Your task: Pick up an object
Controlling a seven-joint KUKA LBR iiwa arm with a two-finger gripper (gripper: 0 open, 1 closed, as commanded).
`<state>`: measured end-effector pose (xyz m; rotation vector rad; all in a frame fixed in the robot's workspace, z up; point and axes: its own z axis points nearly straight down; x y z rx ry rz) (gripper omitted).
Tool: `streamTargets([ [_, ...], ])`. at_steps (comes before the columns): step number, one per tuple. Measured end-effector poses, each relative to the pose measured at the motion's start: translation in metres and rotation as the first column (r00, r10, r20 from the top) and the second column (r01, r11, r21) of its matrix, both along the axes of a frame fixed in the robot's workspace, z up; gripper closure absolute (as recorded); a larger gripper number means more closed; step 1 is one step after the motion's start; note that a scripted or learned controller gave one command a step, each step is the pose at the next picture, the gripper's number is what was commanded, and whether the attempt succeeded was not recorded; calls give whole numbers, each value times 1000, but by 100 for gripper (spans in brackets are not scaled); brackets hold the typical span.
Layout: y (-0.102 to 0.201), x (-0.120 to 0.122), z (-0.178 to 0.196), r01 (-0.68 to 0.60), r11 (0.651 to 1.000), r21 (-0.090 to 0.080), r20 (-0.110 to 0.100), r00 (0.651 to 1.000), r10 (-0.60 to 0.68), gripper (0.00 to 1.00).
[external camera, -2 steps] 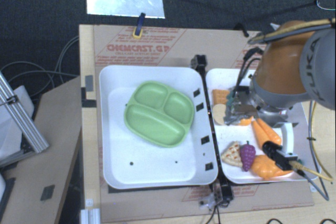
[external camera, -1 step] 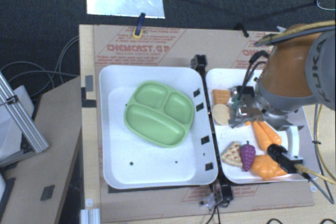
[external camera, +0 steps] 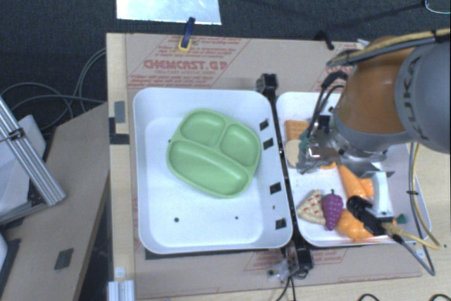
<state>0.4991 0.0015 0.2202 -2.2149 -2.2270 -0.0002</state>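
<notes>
- Looming largest, and so probably nearest the lens, the grey arm (external camera: 394, 99) with its orange band comes in from the right and hangs over the right bin (external camera: 292, 106).
- Its gripper (external camera: 310, 155) sits low over the bin's left half, dark and foreshortened; whether its claw is wide or narrow I cannot tell from this angle, and nothing is visibly held.
- Directly beneath and just beyond the claw lie an orange block (external camera: 296, 129) and a pale round piece (external camera: 292, 149), both partly hidden by the wrist.
- Toward the near edge sit a tan pizza slice (external camera: 310, 206), triangular and speckled, touching a purple grape bunch (external camera: 332, 206) with a knobbly surface.
- Right of the claw an orange carrot (external camera: 354, 181) runs with its long axis slanting away toward the near right corner.
- Any pick likely turns on the pieces right under the claw, since they lie closest.
- Across the divider, the left bin (external camera: 158, 222) holds a smooth green divided plate (external camera: 213, 151), well apart from the claw.
</notes>
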Motion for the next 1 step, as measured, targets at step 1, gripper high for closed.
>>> streamTargets([
  [1, -5, -2, 13, 3, 1000, 0, 3, 1000, -3, 100],
])
